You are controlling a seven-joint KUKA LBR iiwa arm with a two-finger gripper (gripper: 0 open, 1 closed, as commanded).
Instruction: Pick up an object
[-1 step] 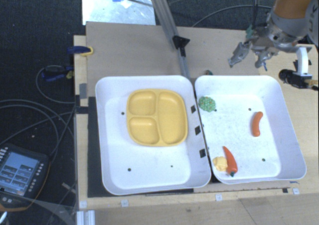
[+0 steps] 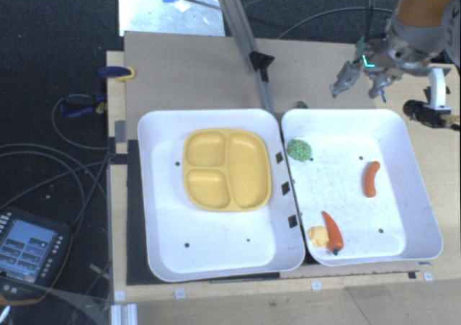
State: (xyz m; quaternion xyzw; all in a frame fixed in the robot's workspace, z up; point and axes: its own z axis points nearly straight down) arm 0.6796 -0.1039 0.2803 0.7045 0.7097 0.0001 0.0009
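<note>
In the right bin (image 2: 403, 136) lie a green broccoli piece (image 2: 299, 149) at the upper left, an orange sausage (image 2: 371, 179) toward the right, and a red-orange carrot (image 2: 332, 232) beside a small yellow piece (image 2: 317, 236) at the front. My gripper (image 2: 362, 83) hangs above the bench just behind the right bin's back rim. Its two fingers are spread apart and hold nothing. It is well apart from all the objects.
The left bin (image 2: 162, 237) holds a yellow divided plate (image 2: 225, 169). A slanted metal pole (image 2: 238, 21) rises behind the bins. Cables and a handheld controller (image 2: 27, 244) lie on the floor at the left.
</note>
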